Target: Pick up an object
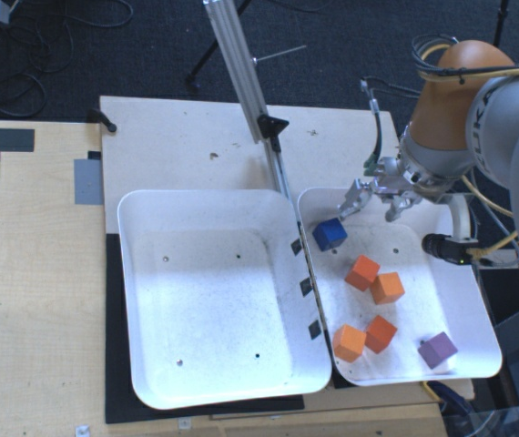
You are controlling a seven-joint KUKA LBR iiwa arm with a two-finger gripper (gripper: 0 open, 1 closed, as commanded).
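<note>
Stock, right bin (478,335), centre-right of the frame: one blue cube (330,234) near the upper left corner; two orange cubes (375,280) touching mid-bin; another orange pair (365,337) lower down; one purple cube (437,350) at lower right, apart. All loose, any a fair candidate for picking. Left bin (150,244): no cubes. Tool (380,204): fingers spread open, nothing between them, poised over the bin's upper part, just right of the blue cube, probably its nearest target. Table (32,271): pale wood, frame left.
</note>
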